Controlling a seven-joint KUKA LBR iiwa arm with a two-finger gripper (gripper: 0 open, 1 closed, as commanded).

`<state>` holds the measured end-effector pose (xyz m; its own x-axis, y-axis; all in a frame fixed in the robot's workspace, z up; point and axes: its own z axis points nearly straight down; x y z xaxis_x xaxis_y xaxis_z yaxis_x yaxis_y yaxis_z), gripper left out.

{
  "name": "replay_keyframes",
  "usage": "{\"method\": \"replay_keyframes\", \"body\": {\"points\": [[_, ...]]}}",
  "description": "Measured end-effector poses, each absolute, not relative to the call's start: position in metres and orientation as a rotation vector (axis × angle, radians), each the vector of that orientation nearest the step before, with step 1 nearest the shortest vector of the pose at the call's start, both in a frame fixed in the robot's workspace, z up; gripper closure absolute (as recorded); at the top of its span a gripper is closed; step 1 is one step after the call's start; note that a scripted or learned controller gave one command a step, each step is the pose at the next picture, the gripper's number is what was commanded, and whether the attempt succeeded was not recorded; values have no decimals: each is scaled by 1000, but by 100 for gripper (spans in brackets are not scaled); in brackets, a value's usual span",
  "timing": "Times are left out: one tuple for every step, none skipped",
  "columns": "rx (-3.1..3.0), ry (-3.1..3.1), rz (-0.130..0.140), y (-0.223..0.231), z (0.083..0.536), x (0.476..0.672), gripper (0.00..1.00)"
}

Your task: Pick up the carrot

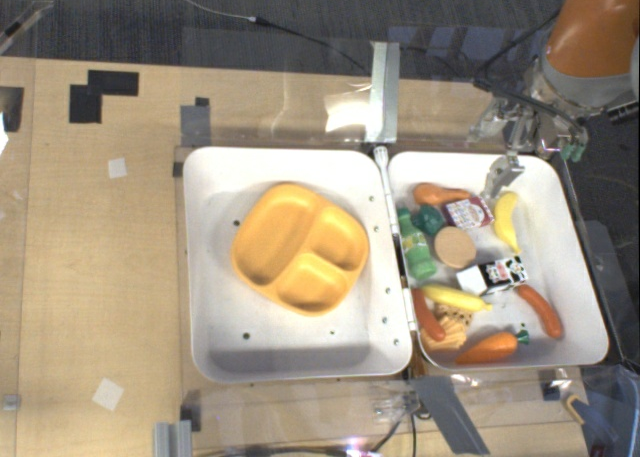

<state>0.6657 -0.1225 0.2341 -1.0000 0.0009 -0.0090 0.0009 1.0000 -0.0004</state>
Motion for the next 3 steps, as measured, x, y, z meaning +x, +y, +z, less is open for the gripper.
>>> {"method": "replay_keyframes", "body": {"points": [[515, 3093, -3, -92, 104, 636, 0], [664, 3064, 1, -103, 97, 529, 0], [1325, 2826, -16, -101, 96, 493, 0]]}}
